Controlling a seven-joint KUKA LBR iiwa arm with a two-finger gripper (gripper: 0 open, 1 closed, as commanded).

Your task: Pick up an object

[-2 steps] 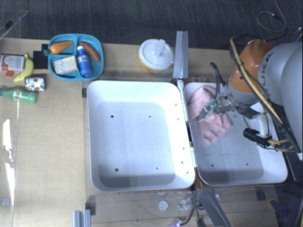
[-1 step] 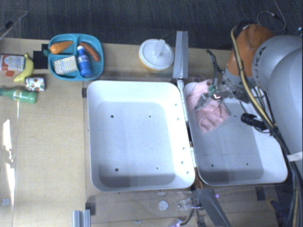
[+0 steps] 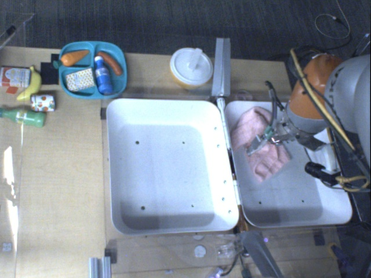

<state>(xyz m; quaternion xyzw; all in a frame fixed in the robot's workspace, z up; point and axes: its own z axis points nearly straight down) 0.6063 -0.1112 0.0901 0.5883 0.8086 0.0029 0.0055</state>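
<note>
Two white bins (image 3: 168, 112), one pink cloth (image 3: 261, 149), perhaps one lidded cup (image 3: 191, 67).

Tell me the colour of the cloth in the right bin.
Pale pink; the cloth lies crumpled in the right bin, seen in the camera view.

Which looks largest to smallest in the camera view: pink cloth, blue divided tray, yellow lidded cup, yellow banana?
1. Blue divided plastic tray
2. Crumpled pink cloth, nearly the tray's size, so unsure
3. Yellow cup with white lid
4. Small yellow banana
</note>
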